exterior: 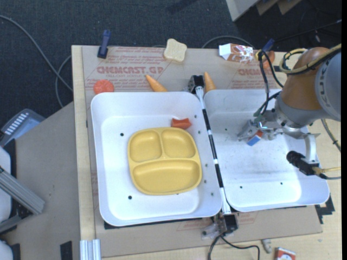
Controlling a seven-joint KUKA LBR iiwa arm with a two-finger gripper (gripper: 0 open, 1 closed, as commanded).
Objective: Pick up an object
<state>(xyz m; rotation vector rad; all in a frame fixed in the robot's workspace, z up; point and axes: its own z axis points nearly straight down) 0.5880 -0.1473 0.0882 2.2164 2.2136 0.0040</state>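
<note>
I see the table (135, 75) filling most of the frame, a brown board with red lettering along its upper part. On it sit two white bins side by side. The left bin (108, 145) holds a yellow divided plate (164, 160) near its middle, and a small orange piece (181, 123) lies just above the plate's upper right corner. The right bin (260, 188) takes the centre right of the frame.

The arm (312, 88) comes in from the right edge, its orange band at the upper right, and bends down over the right bin's upper part. The gripper (256, 132) sits low in that bin, and a small blue object (252, 141) shows right at its tip; I cannot tell whether the fingers are closed on it or merely beside it.

Along the table's upper strip I see a bread slice (175, 50), two carrots (156, 83) near the bins' top edges, a red disc (103, 86) at the left, and a blue clip (103, 43) on the top edge.
</note>
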